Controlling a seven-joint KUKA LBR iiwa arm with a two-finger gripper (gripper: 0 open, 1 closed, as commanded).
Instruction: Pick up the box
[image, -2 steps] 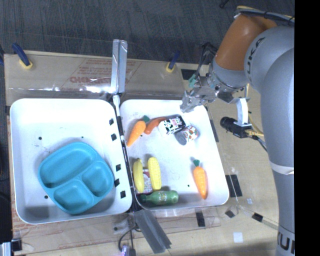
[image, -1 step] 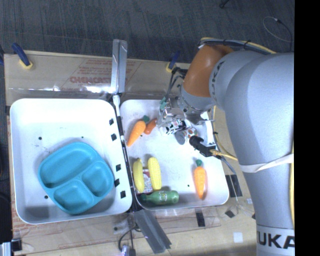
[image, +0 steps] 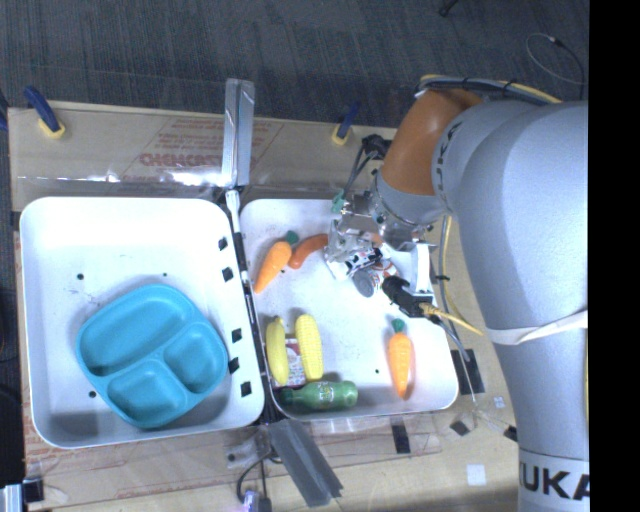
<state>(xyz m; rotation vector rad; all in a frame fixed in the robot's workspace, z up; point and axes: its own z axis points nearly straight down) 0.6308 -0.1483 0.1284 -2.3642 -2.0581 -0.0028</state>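
The gripper (image: 358, 252) is hovering over the right bin's (image: 440, 395) upper part, near two carrots (image: 272, 264); jaw state cannot be told. The box is not identifiable.

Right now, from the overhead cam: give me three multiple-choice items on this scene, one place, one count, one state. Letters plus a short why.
1. Where does the blue divided tray lie?
A. left bin
B. right bin
C. on the bench outside both bins

2. How many carrots are in the right bin?
A. one
B. two
C. five

3. How does the green bottle rest?
A. upright
B. on its side
C. leaning on the arm

Answers:
1. A, the tray sits on the floor of the left bin.
2. B, one carrot near the divider and one carrot near the right wall.
3. B, it lies flat along the near wall, below the two corn cobs.
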